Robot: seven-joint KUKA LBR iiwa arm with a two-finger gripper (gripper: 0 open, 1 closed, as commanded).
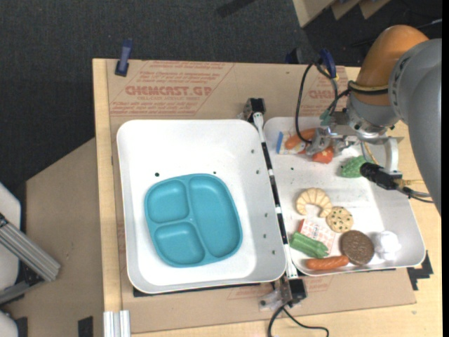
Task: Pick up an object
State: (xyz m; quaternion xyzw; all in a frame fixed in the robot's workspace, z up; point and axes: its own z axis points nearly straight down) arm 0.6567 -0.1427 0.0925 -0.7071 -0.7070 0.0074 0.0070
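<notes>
At the near edge of the right bin (414, 225) lie a sausage (327, 263), a brown disc (358, 247) and a cookie (339, 219). Farther back, the gripper (324, 144) is low over a red toy piece (323, 156), touching or just above it; I cannot tell its opening. To grasp well it should likely centre on that piece before lifting straight
</notes>
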